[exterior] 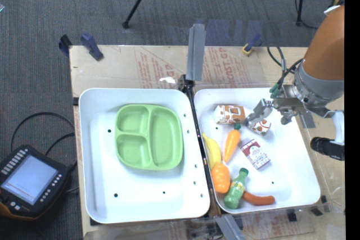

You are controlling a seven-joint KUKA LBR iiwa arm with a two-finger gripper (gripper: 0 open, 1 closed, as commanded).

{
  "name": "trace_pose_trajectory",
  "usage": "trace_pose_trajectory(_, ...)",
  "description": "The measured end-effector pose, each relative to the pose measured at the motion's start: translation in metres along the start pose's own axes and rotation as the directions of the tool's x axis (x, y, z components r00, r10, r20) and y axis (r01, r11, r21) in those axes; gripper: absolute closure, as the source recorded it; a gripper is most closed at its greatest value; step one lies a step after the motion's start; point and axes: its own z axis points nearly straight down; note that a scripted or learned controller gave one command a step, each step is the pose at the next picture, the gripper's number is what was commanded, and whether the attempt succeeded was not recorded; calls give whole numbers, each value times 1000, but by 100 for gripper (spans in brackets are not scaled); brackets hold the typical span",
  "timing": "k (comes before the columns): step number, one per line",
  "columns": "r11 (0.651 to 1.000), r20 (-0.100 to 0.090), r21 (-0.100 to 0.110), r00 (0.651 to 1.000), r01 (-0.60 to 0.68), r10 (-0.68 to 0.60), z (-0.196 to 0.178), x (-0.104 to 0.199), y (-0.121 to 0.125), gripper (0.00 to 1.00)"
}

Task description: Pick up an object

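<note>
The gripper (260,113) hangs over the back of the right bin (298,177), reaching in from the right, and whether it is open or shut cannot be told from this slant. Its tip sits just above a small white and red carton (262,127), close enough that touching or apart is unclear; nothing is plainly seen held. Just left of the tip lies a brown and white box (229,114), on its side near the bin's back left corner. Below these, a carrot (232,144) points toward the front, with a red and white packet (255,154) beside it on the right. A banana (212,149) lies along the bin's left wall, and at its front end sits an orange fruit (220,177). A green bottle (237,189) leans next to the orange, and a red-orange sausage (259,198) lies just right of the bottle's base, near the front wall. Behind the gripper, the grey wrist rises to the orange band (331,42) at the view's right side. The left bin (95,121) holds a green tray (149,136) with three compartments, lying flat. Both bins rest on a cardboard sheet (225,64) atop the bench. A pendant (31,180) with a screen lies on the floor at far left.
</note>
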Motion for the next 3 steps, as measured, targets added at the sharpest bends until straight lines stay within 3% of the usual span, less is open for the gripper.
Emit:
trace_pose_trajectory(1, 986, 1, -8, 987, 164, -164, 171, -9, 15, 0)
trace_pose_trajectory(2, 989, 3, -10, 989, 150, -150, 160, -15, 15, 100)
trace_pose_trajectory(3, 985, 1, -2, 985, -174, 174, 54, 13, 63, 100)
